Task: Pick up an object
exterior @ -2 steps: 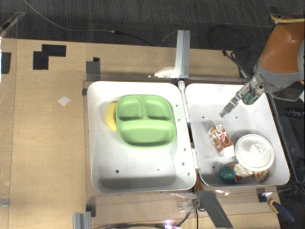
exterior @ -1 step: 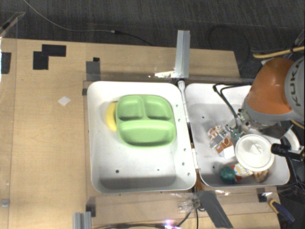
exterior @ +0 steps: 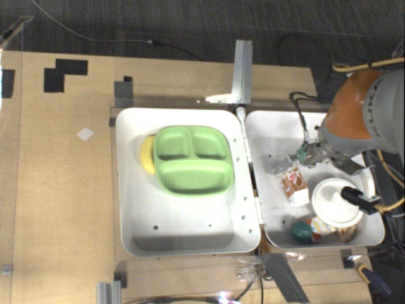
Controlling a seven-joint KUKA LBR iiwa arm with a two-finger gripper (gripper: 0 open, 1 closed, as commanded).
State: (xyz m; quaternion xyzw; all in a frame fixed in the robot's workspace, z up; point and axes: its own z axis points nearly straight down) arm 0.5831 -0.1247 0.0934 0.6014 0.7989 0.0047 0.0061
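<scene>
Plainly the green plate (exterior: 192, 159), broad, stiff and light, fills the left bin (exterior: 183, 233) with a yellow thing (exterior: 147, 155) peeking out at its nine o'clock; its rim would suit a pinch. At three o'clock, the right bin (exterior: 272, 128) holds a white bowl (exterior: 335, 201), a thin, likely crinkly red packet (exterior: 293, 183) and a teal lump (exterior: 302, 232). Whether the gripper (exterior: 306, 152) at the packet's one o'clock is parted, I cannot tell.

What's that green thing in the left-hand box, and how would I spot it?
Look in the left bin. Near its upper middle lies a green plate with three compartments. A yellow object peeks from under its left edge; the plate is far bigger and green.
</scene>
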